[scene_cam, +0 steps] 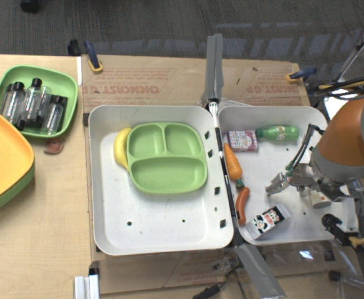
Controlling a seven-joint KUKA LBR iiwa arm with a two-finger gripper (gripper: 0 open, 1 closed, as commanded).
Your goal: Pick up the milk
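The milk [267, 221] is a small black-and-white cow-patterned carton. It lies on its side near the front edge of the right bin [294, 232]. My gripper [283, 179] hangs over the middle of that bin, up and to the right of the carton and apart from it. Its fingers are open with nothing between them. The grey arm with its orange band [350, 136] comes in from the right.
The right bin also holds a green bottle [277, 132], a pink box [242, 141], a carrot [232, 161] and a red pepper [242, 201]. In the left bin [107, 217] lie a green divided plate [166, 157] and a yellow item [120, 147]. A green tray of bottles [35, 101] and orange plates [4, 167] sit far left.
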